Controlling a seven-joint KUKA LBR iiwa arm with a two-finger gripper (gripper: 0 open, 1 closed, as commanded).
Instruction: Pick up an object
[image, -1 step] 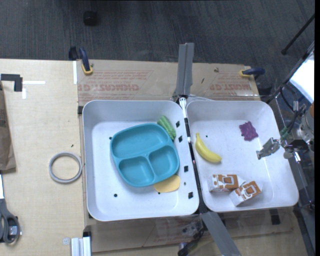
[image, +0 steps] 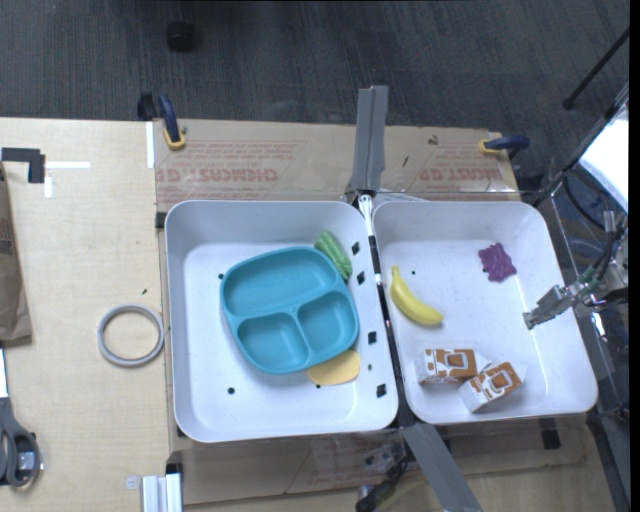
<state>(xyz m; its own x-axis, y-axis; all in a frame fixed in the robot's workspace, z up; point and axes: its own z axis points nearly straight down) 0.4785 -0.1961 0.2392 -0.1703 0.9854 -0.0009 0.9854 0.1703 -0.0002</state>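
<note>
Here, end effector (image: 545, 308) at right bin's edge, grip state unclear, banana (image: 412, 300) well left

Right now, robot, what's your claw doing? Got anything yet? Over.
Gripper over right bin's right edge, holding nothing. Banana, purple piece, two small cartons lie untouched. Nothing blocking them.

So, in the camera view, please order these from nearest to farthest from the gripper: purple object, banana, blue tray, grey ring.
Measured from the gripper at the right bin's right wall:
1. Purple object, right bin, upper part.
2. Banana, right bin, left side.
3. Blue tray, left bin.
4. Grey ring, on the bench, left of both bins.
</note>
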